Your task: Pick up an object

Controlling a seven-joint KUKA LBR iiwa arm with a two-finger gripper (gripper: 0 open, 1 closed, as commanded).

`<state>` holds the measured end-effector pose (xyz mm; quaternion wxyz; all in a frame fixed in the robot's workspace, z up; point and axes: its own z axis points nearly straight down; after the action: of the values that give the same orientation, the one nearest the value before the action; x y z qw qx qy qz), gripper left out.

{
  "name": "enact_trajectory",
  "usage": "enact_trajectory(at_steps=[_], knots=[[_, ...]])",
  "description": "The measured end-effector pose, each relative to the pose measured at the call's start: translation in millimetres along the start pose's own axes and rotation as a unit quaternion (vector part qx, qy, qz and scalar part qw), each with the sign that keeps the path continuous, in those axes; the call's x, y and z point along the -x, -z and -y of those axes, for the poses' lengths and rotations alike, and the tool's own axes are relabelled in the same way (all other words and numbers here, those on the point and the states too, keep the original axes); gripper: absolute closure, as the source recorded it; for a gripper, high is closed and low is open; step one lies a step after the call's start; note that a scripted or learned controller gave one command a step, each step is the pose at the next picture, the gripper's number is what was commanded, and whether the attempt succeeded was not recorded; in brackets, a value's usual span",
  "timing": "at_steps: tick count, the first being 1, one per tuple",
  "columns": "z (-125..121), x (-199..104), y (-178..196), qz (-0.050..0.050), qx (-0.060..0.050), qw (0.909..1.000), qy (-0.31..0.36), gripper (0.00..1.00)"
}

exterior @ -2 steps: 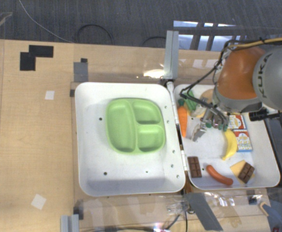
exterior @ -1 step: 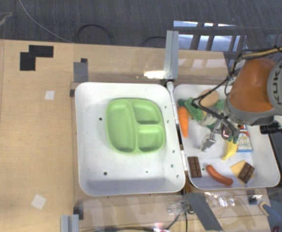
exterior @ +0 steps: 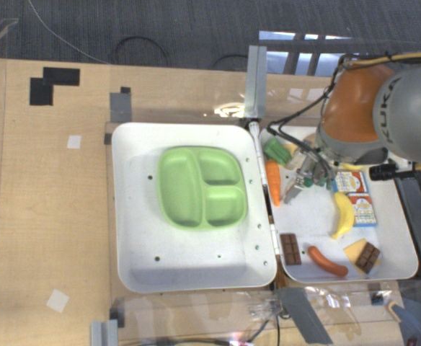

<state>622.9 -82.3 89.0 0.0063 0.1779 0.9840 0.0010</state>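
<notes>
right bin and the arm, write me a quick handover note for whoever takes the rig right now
Gripper: low in the right bin, near its left wall, beside the carrot. Nothing visibly between its fingers; whether they are open or shut can't be read from here.
Things in the right bin: carrot and a green item at upper left, banana and a small printed box in the middle, chocolate bar, sausage and a cheese wedge along the near edge.
Left bin: holds a green divided plate.
Done: arm is down among the objects.
Left: grasp and lift one object.
</notes>
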Motion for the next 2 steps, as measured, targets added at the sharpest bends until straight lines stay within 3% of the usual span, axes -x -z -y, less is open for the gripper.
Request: enact_trajectory(at_steps=[2], knots=[[24.7, -22.8, 1.0, 0.001, 0.001, 0.9987, -0.050, 0.00]])
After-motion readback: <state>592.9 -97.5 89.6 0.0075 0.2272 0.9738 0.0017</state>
